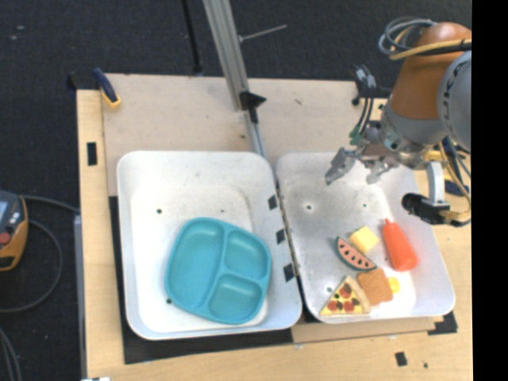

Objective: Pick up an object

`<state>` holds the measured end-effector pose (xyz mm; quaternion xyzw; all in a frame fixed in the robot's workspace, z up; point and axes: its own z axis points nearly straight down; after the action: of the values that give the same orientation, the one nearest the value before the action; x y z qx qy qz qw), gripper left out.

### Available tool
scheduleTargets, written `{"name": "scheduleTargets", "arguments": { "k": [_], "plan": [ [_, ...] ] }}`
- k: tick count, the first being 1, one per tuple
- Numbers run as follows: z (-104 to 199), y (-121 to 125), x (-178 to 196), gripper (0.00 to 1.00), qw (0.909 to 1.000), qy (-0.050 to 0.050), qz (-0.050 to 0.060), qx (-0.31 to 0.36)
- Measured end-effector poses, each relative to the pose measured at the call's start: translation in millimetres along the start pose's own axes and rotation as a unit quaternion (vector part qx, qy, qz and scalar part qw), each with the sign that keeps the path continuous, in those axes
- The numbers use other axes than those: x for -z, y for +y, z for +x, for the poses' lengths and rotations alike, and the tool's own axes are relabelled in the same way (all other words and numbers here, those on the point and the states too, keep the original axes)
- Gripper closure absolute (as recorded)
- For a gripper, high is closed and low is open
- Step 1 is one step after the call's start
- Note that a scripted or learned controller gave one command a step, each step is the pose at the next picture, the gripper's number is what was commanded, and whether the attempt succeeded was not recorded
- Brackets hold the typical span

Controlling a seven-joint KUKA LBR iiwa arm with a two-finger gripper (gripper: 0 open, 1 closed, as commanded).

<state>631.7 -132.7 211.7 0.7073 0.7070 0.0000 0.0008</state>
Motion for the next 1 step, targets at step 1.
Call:
{"name": "scheduleTargets", "arguments": {
  "k": [1],
  "plan": [
    [3.9,-0.4,-43.0,0.0,1.0,0.0,0.002,0.001]
  ]
}}
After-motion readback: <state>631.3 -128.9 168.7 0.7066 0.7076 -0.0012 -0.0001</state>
